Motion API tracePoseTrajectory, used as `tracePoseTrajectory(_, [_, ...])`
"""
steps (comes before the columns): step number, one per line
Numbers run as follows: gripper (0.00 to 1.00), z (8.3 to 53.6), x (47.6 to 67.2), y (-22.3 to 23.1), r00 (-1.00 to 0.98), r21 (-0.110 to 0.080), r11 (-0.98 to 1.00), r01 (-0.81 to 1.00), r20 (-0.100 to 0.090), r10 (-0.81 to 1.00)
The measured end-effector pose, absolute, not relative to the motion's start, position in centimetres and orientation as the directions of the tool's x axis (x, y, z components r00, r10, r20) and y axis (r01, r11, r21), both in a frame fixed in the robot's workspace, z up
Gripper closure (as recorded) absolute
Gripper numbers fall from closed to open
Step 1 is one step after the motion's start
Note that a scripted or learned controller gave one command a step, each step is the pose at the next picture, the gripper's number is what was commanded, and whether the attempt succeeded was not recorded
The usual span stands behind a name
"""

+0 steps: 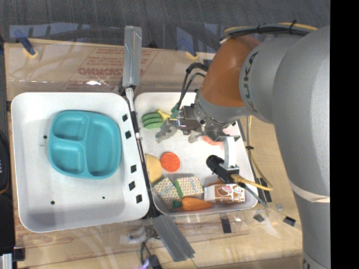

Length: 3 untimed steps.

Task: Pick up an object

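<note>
My gripper (180, 133) hangs over the far half of the right bin (245, 150), its fingers spread open with bare bin floor between them. Just to its left lie a green ribbed piece (151, 119) and a small yellow piece (162, 114). An orange disc (170, 161) lies a little nearer than the gripper. A pink-red item (212, 140) peeks out from under the wrist on the right.
Along the right bin's near side lie a yellow wedge (152, 166), a patterned box (170, 187), a carrot (194, 204) and a small milk carton (225, 193). The left bin (33, 200) holds a teal divided plate (85, 143).
</note>
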State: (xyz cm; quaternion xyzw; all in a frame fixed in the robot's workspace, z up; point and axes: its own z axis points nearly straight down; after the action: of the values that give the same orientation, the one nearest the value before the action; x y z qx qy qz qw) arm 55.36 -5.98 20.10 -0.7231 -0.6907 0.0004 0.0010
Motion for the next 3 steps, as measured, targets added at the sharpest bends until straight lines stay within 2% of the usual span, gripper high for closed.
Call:
tracePoseTrajectory(1, [0.00,9.11,55.64,-9.96,0.016,-0.003,-0.016,1.000,0.000,1.000])
tracePoseTrajectory(2, [1.00,10.00,55.59,-9.95,0.013,-0.007,-0.013,1.000,0.000,1.000])
tracePoseTrajectory(3, [0.00,10.00,55.59,-9.94,0.013,-0.006,-0.013,1.000,0.000,1.000])
